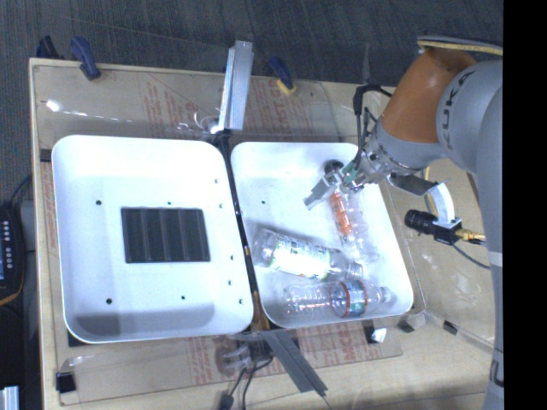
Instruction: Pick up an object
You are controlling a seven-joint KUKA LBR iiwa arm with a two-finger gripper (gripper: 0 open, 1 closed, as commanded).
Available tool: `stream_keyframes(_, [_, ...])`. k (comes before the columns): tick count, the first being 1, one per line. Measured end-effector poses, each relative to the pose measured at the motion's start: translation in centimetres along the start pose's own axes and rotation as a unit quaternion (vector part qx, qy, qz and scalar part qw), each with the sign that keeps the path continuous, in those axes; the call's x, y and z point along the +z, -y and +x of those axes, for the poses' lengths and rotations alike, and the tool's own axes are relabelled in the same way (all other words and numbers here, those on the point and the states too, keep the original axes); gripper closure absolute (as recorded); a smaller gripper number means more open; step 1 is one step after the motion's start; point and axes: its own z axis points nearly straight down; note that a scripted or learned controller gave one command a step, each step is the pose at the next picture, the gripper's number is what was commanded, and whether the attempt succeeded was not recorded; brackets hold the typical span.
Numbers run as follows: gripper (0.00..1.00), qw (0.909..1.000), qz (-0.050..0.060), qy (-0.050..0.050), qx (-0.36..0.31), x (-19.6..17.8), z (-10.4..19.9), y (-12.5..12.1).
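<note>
Clear plastic bottle with orange label (pixel 344 216) lies in the right bin (pixel 256 178), far-right part, just below the pincer (pixel 335 180). Light, slippery, crushable; best gripped mid-body across its width. Pincer state: cannot tell.

The arm (pixel 470 109) is grey and thickly rounded, with a broad orange band (pixel 419 92) wrapped round it above the wrist. Thin black cables (pixel 367 114) loop along its near side down towards the wrist. The hand (pixel 335 180) is small, of grey and silvery metal. A white bracket (pixel 442 202) and a black cylindrical fitting (pixel 425 222) with a yellowish tip sit beside the wrist
</note>
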Motion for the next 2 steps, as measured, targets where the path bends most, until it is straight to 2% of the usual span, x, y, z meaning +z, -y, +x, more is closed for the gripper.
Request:
stream_keyframes(1, [0.00, 0.9994, 0.000, 0.000, -0.035, 0.71, 0.37, 0.95])
stream_keyframes(2, [0.00, 0.9984, -0.002, 0.002, -0.056, 1.51, 0.06, 0.11])
